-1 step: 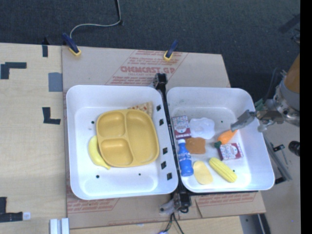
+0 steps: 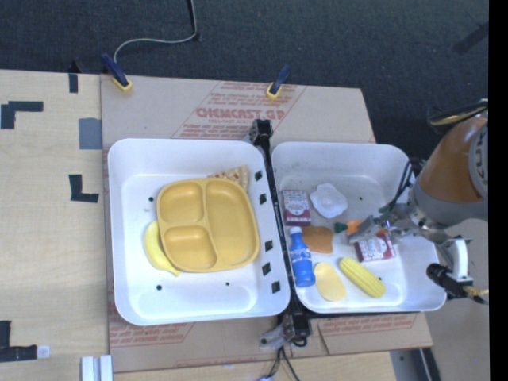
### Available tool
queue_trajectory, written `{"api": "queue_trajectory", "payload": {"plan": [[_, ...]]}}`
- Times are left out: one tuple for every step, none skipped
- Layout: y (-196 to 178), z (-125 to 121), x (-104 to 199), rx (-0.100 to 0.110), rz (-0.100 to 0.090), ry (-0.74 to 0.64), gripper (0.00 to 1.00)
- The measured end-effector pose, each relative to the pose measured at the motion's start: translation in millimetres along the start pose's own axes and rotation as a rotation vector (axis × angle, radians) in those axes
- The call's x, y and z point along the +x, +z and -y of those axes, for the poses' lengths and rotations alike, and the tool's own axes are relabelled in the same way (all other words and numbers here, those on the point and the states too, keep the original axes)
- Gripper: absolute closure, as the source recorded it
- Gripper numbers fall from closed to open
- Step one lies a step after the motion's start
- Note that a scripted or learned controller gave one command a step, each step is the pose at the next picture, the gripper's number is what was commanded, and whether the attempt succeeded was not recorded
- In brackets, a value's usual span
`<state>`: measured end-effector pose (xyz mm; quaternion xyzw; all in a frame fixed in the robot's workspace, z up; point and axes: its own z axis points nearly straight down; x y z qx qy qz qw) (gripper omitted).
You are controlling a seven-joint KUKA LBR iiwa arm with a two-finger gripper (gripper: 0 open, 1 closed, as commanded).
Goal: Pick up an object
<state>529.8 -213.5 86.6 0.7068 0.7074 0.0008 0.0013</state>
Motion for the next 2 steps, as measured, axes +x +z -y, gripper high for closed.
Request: {"api": "queue_trajectory", "payload": {"plan": [[-9,0,0,-0.001,0.001,0.001,1.0],[-144,26,100,0.002,-0.001,-0.001,1.0]]}}
